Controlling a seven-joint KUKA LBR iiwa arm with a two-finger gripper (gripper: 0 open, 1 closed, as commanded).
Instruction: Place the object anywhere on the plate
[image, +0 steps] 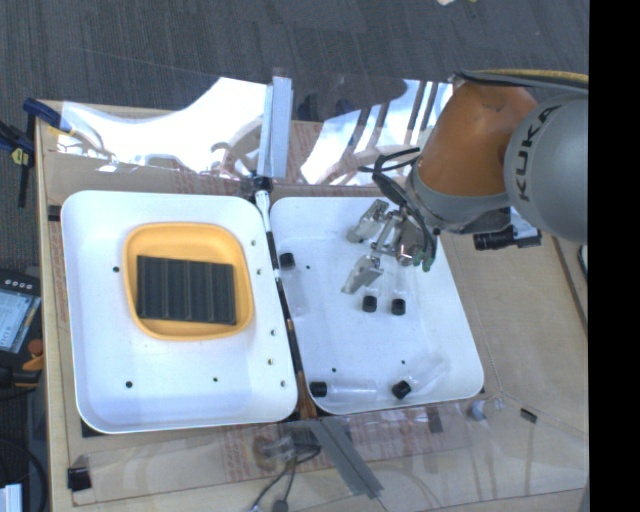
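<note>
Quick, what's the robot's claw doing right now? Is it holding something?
Gripper: open, holding nothing, hanging over the right bin, with clear space between its two black fingertips.

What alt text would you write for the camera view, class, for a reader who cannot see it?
A grey and orange robot arm reaches from the right, its gripper over the right white bin. The left white bin holds a yellow plate with a dark ridged block on it.
</note>
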